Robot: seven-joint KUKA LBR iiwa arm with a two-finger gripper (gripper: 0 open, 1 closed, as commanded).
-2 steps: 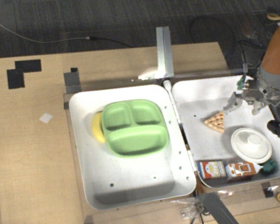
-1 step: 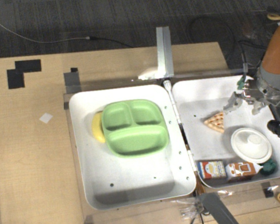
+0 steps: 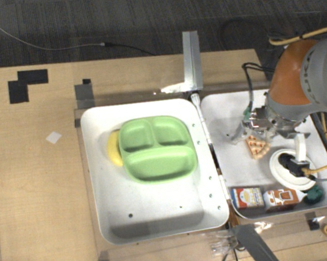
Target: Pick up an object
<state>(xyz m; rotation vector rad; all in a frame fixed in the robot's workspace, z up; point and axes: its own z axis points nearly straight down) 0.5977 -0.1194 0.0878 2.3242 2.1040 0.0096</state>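
The waffle, a small tan and reddish grid-patterned piece, lies on the floor of the right bin, and everything else is placed from it. Its top edge runs under the gripper, so only its lower part shows clearly. The gripper hangs directly above the waffle, just touching or barely clear of it; which one cannot be told. Its metal tips blur into wrist hardware and cable, and whether they stand apart or together cannot be made out. Nothing is seen held between them.

Right of the waffle and a little lower sits a white ring, partly crossed by a black cable and a white fitting from the arm. Below the waffle, along the bin's near wall, lies a carton with a dark blue and brown face; its print is too small to read. At the carton's right end is a small dark green thing, shape unclear.

The arm's grey body and orange band rise up and right of the waffle and are cut by the frame edge.

Well left of the waffle, in the left bin, a green tray covers most of a yellow object.
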